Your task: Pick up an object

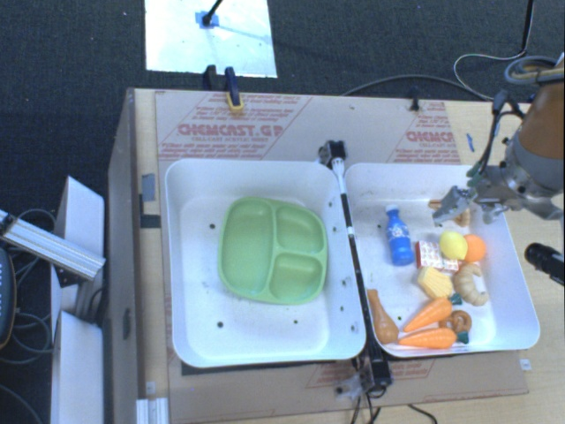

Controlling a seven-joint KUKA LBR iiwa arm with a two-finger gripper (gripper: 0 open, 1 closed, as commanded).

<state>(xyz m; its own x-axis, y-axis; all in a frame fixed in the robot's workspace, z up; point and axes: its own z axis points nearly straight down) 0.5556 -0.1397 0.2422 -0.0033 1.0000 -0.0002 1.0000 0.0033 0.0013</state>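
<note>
Two white bins stood side by side on the bench (265, 122), and you could see the arm reaching in from the right over the right bin (521, 303). The hand (455, 206) hovered above that bin's far part, near the blue bottle (399, 237); whether it was released or clenched, I cannot tell, and nothing was visible inside it.

Your things to pick all lay in the right bin: the bottle standing a little apart, then a crowded group with a yellow lemon (453, 245), an orange ball (475, 248), a piece of corn (435, 283), two carrots (430, 325) and a tan chicken leg (381, 318) by the near-left corner. The left bin (190, 237) held only a green divided plate (272, 251).

I judge these are light, stiff plastic toys with smooth skin, so round ones may slip away. The bottle looked the easiest choice for you: take it across its narrow body, where free space is on both sides.
</note>
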